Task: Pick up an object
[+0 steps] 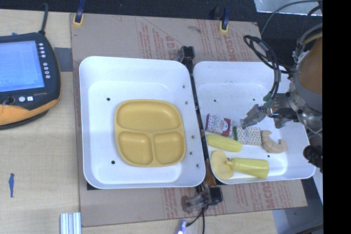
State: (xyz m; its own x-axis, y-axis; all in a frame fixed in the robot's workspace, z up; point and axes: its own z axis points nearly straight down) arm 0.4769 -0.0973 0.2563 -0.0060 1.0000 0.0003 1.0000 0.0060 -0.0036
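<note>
White plastic bins sit side by side on the bench, and the gripper (253, 117) hangs low inside the right bin (230, 76), reaching in from the right with its grey arm (310, 71) behind it. Whether it is spread or closed, I cannot tell from this angle, and nothing shows between its tips. Just below it lies a speckled flat packet (249, 135); to the lower left, near, a red and white carton (218, 124) and a yellow corn cob (224, 143). Lower right of it rests a pale, lumpy piece (272, 142). Further down are a yellow bottle (249, 167) and a yellow scoop (220, 164), touching each other. Well off to its left, in the left bin (98, 79), sits a yellow divided plate (149, 132). Far left, a tablet controller (24, 76).
</note>
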